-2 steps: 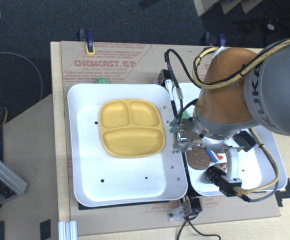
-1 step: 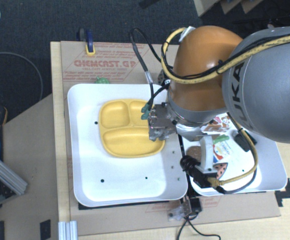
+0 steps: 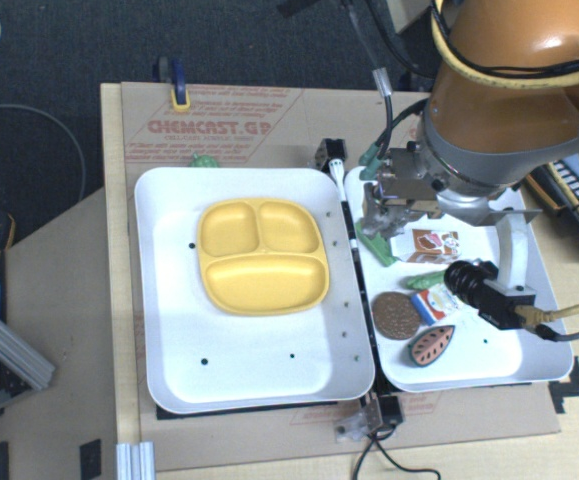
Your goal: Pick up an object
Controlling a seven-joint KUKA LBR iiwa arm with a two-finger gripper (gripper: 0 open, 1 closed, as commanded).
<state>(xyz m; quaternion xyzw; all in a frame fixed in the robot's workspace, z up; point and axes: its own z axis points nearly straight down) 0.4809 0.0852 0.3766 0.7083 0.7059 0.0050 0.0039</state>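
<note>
The arm [image 3: 509, 78] reaches in over the right bin [image 3: 489, 373] and hangs its tool [image 3: 379, 218] low at that bin's near-left corner, close to the wall shared with the left bin [image 3: 249, 368]. Just under the tool lies a green piece [image 3: 380, 249], the likeliest target of this attempt. It appears to rest on the bin floor, touching or almost touching the tool's tip, though the wrist's bulk and shadow make the contact hard to read.

Whether the tool is released or clenched cannot be told from this angle, and nothing can be seen caught in it.

Other candidates wait nearby in the same bin: a card [image 3: 434, 244] beside the green piece, a brown cookie [image 3: 396, 315] nearer the front, a blue-and-red packet [image 3: 431, 305] just beside the cookie, and a seeded slice [image 3: 431, 344] at the front edge. All lie flat and undisturbed. The left bin holds a yellow plate [image 3: 264, 258], well apart from the tool. Both bins sit on a board-topped desk [image 3: 219, 118].

By this showing the approach is done and the tool is down at picking height. The pick itself is not yet proven: no object is lifted clear. What remains, by this reading, is to secure a grip on the green piece and raise it off the bin floor.
</note>
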